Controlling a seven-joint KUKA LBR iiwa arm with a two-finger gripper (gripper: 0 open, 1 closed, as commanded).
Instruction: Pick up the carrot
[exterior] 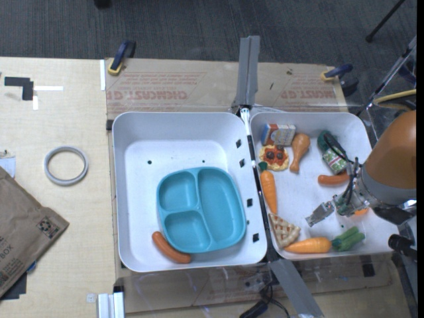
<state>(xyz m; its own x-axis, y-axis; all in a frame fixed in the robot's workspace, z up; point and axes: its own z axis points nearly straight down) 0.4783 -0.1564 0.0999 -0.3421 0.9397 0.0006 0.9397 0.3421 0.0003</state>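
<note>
Two carrots lie in the right bin (361, 128). A plain orange carrot (268, 191) lies along the bin's left wall. A second carrot (309, 246) with a green leafy top (348, 238) rests at the front wall. My gripper (329, 212) hangs over the bin's right half, above and to the right of the leafy carrot and about a hand's width right of the plain one. Its fingers (319, 214) look open, with nothing between them. A small orange piece (361, 211) shows just behind the gripper.
The right bin also holds a pizza slice (283, 229), a round mini pizza (275, 156), a drumstick (299, 150), a green bottle (331, 152), a sausage (331, 179) and a small box (281, 134). The left bin (132, 177) bears a blue divided plate (200, 209) and a sausage (171, 247).
</note>
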